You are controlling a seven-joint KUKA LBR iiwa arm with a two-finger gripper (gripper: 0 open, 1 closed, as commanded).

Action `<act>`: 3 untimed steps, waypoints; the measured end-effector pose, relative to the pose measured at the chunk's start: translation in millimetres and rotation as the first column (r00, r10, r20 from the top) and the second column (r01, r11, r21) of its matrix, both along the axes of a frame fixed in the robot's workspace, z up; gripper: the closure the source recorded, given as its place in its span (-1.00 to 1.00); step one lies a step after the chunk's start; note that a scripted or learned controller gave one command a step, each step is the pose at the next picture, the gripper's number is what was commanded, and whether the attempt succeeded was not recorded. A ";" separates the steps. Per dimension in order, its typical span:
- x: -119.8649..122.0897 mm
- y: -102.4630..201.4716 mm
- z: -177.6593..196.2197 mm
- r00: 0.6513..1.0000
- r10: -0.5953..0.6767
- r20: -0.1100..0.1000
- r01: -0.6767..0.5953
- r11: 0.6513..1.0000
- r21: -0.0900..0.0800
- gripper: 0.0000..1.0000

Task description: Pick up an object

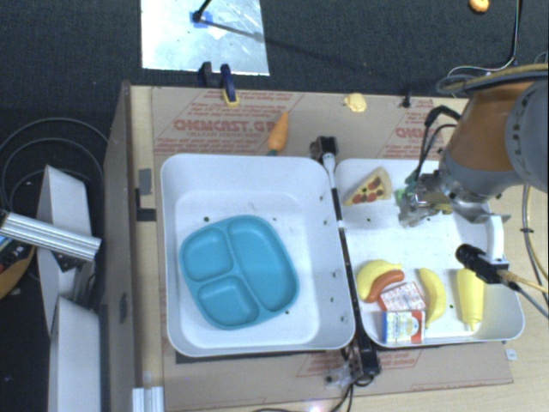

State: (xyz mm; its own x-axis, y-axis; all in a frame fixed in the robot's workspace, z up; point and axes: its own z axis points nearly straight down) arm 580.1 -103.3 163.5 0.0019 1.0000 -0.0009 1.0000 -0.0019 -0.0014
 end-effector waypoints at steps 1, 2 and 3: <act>-23.1 -66.1 -7.6 1.000 -0.002 0.002 0.002 1.000 -0.001 1.00; -62.0 -28.9 -9.2 1.000 0.004 0.000 -0.004 1.000 0.002 1.00; -64.3 -22.9 30.7 1.000 0.007 0.006 -0.007 1.000 0.000 1.00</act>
